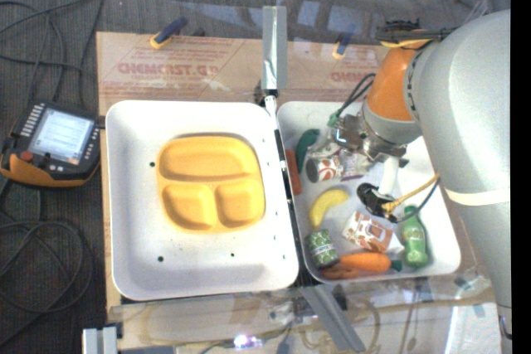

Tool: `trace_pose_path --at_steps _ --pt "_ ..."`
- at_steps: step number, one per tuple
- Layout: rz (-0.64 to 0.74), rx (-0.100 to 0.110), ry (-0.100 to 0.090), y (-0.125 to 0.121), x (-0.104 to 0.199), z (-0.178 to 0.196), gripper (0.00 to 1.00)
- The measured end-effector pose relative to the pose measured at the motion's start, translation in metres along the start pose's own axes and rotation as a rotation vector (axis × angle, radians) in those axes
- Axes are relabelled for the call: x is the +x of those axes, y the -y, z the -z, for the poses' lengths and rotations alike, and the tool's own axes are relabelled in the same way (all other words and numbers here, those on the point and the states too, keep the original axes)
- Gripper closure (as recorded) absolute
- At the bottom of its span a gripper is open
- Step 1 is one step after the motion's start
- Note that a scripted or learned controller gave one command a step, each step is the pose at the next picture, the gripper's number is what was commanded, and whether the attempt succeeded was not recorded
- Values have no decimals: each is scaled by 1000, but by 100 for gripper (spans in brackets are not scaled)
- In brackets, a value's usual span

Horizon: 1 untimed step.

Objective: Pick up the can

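can (325, 167), right bin (444, 249), pincer (353, 147) above

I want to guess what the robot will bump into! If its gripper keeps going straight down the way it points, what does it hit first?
Probably the can, lying just under the gripper in the right bin. Depth is hard to judge from above.

Two white bins (124, 261), one yellow tray (211, 181), one can (325, 167), one banana (328, 204), one carrot (362, 264), one green bottle (414, 241), one snack packet (368, 231)
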<state>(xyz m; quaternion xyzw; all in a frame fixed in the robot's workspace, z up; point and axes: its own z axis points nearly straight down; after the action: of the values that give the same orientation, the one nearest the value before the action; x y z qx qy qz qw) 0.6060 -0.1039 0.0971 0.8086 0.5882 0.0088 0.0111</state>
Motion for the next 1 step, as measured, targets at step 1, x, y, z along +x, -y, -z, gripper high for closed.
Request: trace_pose_path --at_steps 1 --pt "19 -2 1 38 -15 1 0"
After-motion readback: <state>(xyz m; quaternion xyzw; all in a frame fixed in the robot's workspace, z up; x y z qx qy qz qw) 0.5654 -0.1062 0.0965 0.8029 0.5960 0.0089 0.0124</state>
